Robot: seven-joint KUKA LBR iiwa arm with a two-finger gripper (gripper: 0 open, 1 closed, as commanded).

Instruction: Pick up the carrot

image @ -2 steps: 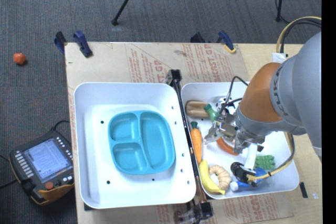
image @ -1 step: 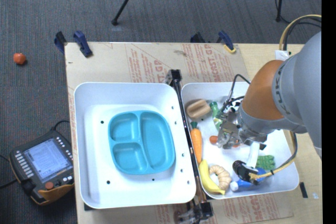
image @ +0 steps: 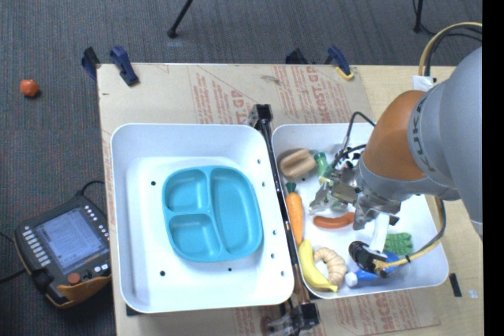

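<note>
My end effector (image: 335,197) sits over the right bin, carrot (image: 294,217) just left of it; can't tell its state.

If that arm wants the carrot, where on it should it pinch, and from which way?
Probably mid-body, coming straight down. The carrot lies flat, lengthwise along the right bin's left wall, green top pointing away from the camera. Jaws closing across its narrow width suit that shape, though the wall and the banana leave little room.

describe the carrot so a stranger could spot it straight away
Look in the right-hand white bin, along its left wall. The carrot lies there lengthwise, above the yellow banana. It is the only orange, tapered piece with a green top.
</note>
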